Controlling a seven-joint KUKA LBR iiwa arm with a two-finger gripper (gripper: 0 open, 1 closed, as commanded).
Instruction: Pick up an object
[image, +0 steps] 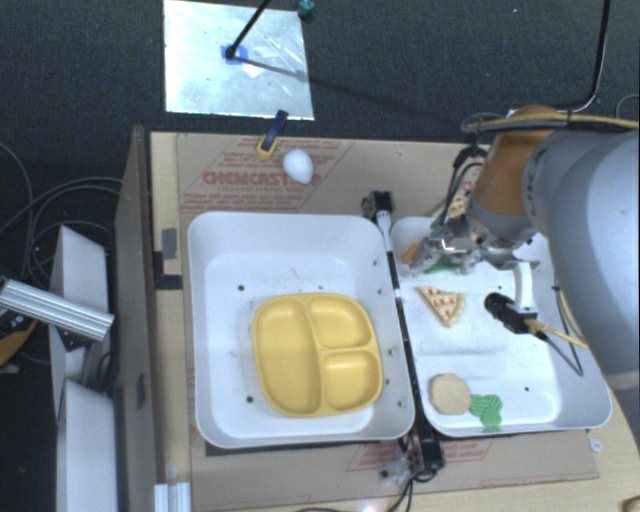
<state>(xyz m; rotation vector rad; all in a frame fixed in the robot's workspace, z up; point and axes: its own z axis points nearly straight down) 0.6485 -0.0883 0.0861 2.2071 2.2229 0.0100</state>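
Reaching into the right bin (575, 400), gripper (447, 250) hovering near an orange-and-green toy (418, 254); cannot tell its state. Lying nearby: pizza slice (442, 304), cookie (450, 393).

From my feed I see a dark grey carpeted floor (420, 60) around a bench topped with brown printed cardboard (250, 170). A shiny silver foil sheet (238, 60) lies on the floor beyond the bench. Black cables (40, 215) loop at the left, near a white box-like stand (85, 300) and a ribbed metal bar (55, 308). Light is even and soft.
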